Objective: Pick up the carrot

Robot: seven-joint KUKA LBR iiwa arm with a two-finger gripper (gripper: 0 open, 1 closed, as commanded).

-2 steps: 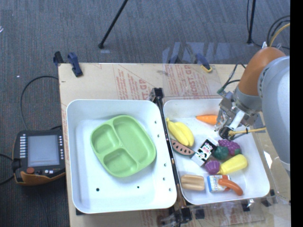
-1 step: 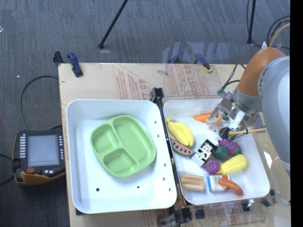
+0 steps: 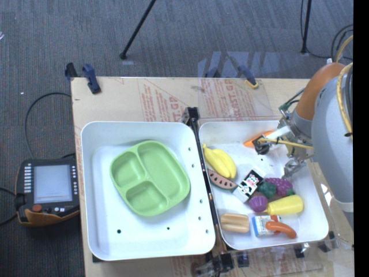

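Standing on grey carpet (image 3: 57, 27), plywood bench (image 3: 150, 100), carrot (image 3: 252, 142) in right bin (image 3: 230, 133)

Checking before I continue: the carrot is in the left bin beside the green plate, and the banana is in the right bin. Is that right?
Not quite. The carrot lies in the right bin, near its far wall, not beside the green plate in the left bin. The banana is in the right bin, as you said. The camera view shows this.
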